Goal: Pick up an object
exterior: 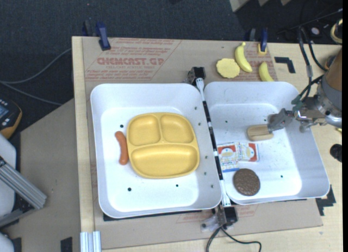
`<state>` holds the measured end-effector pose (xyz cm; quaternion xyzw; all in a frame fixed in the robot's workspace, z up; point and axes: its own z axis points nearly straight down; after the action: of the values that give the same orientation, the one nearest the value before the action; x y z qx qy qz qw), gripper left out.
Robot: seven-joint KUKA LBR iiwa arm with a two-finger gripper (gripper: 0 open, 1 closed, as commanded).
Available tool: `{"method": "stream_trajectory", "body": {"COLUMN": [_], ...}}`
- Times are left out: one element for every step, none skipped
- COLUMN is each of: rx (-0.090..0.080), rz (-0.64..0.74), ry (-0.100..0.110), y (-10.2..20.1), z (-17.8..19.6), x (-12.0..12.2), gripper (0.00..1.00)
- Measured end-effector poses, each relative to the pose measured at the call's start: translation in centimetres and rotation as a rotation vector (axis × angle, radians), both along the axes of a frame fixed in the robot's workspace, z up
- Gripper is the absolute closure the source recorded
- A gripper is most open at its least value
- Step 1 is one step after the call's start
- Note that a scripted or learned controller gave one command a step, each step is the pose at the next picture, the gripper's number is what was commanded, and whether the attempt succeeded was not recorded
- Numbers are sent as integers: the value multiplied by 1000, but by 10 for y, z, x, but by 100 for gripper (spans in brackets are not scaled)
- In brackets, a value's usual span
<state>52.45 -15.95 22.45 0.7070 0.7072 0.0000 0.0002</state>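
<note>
From my remote station I saw two white bins side by side on the bench. The left bin (109, 191) held a yellow divided tray (162, 145) near its middle, with three compartments, two small ones at the top and a long one below. An orange hot dog (122, 147) lay just left of the tray, lengthwise along its edge, apparently touching it or very nearly so.

The right bin (304, 174) held three things. A tan, bread-like block (260, 133) sat in the bin's middle, a little above centre. A small printed packet (237, 155) with red and white markings lay below it, close to the divider between the bins. A round brown cookie (247, 182) rested near the bin's lower edge, just beneath the packet.

The gripper (278, 121) reached in from the right of the frame and hung low over the right bin, its tip just right of the tan block and close to touching it. I could not tell whether its fingers were open or closed.

On the bench above the right bin lay two yellow bananas (243, 58) and a flat yellow piece (228, 68).
</note>
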Motion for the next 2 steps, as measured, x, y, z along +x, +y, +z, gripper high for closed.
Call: {"method": "stream_trajectory", "body": {"rx": [0, 3], "rz": [1, 4], "ry": [2, 5], "y": [-11, 31], "z": [-74, -136], "x": [49, 55], "gripper": [0, 0]}}
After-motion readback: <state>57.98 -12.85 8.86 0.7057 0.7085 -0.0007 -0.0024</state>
